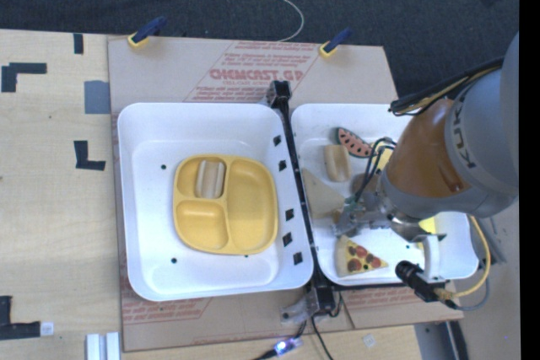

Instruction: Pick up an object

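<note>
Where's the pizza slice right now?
The triangular toy pizza slice lies at the near edge of the right white bin, just below the gripper.

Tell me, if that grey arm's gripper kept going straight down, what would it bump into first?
Probably the floor of the right white bin, just above the triangular toy pizza slice. The gripper seems to point down there, though depth is hard to judge from above.

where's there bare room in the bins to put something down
Left bin: a bare floor strip all around the yellow tray, widest along its left and near sides. Right bin is crowded: watermelon slice, bread piece, pizza slice and the arm above them.
</note>
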`<control>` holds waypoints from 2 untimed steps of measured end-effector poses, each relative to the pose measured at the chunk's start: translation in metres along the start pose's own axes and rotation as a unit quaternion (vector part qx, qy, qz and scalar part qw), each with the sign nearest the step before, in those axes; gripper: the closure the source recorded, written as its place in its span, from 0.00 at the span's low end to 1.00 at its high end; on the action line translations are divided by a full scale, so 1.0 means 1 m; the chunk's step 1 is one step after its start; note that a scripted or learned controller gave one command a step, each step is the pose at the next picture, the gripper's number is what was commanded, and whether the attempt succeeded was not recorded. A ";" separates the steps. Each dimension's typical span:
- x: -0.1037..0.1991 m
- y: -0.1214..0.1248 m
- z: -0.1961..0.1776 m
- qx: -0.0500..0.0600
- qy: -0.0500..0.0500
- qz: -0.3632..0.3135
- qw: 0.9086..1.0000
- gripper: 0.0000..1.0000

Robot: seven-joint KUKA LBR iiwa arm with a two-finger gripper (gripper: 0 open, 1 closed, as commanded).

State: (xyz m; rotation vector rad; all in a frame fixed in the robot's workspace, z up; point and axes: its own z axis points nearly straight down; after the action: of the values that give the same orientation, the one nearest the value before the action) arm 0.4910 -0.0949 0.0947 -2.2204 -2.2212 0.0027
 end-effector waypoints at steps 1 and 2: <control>0.001 -0.006 -0.060 -0.001 0.000 0.000 1.000 1.00; 0.001 -0.008 -0.102 -0.002 0.000 0.000 1.000 1.00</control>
State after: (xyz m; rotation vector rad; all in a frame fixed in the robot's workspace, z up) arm 0.4831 -0.0935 0.1970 -2.2208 -2.2236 -0.0014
